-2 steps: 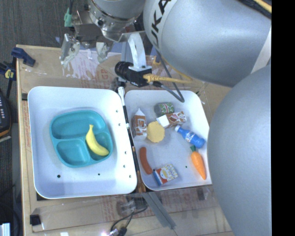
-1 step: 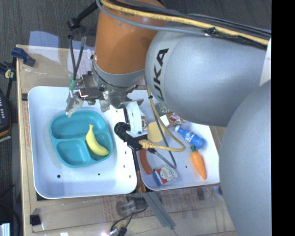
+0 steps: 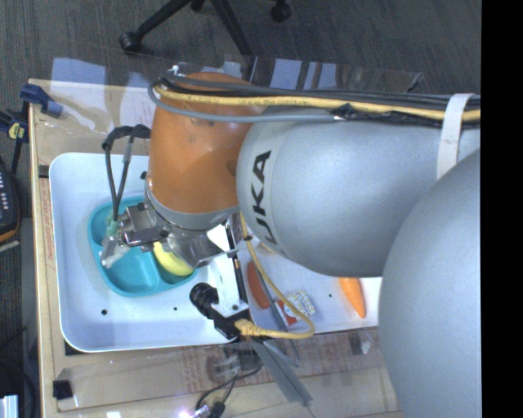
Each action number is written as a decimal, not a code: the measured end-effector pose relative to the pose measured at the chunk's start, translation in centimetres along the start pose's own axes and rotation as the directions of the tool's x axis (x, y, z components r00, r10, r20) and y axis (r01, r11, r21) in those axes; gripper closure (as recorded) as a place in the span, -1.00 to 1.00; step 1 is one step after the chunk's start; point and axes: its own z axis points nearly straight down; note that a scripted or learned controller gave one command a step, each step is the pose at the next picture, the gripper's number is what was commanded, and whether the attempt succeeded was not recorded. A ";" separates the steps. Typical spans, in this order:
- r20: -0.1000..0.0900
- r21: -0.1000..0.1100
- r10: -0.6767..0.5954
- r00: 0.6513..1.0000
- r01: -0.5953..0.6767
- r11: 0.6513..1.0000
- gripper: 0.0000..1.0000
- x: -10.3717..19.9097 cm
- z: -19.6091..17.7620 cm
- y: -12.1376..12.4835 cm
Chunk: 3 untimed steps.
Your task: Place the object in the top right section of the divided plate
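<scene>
Camera view, from above and at a slant. The grey arm [image 3: 359, 188], with its orange band [image 3: 192, 147] above the wrist, reaches in from the right and covers most of the two white bins. The left bin [image 3: 73, 310] lies on the desk [image 3: 163, 371] and holds a blue divided plate [image 3: 135, 273], of which the lower and left parts show below the wrist. The pincer [image 3: 122, 241] hangs low over the plate's left half, its metal parts just above the blue surface; whether it is spread or pressed together cannot be told, since the wrist and its fittings hide the tips. A yellow object [image 3: 172, 261], rounded and banana-like, lies in the plate at the wrist's lower edge, just beside the pincer's mount; which section of the plate it occupies cannot be told, because the dividers are hidden. It is not seen to be pinched.

A black cable [image 3: 114, 167] loops from the wrist down toward the plate. A black connector [image 3: 208, 302] with a yellow lead [image 3: 278, 331] hangs below the wrist over the bin's floor. In the right bin, partly under the arm, lie an orange carrot-like piece [image 3: 353, 295], a red item [image 3: 257, 287] and a small patterned packet [image 3: 298, 304], well apart from the plate. Dark carpet [image 3: 82, 33] and a black stand's legs [image 3: 188, 20] fill the top.
</scene>
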 end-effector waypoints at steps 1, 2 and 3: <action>0.000 0.000 0.088 0.996 -0.088 0.996 -1.00 -4.5 1.6 6.5; 0.000 0.002 0.171 0.985 -0.171 0.985 -1.00 -5.2 9.7 3.3; -0.002 -0.002 0.095 0.995 -0.095 0.995 -1.00 -10.0 5.2 12.5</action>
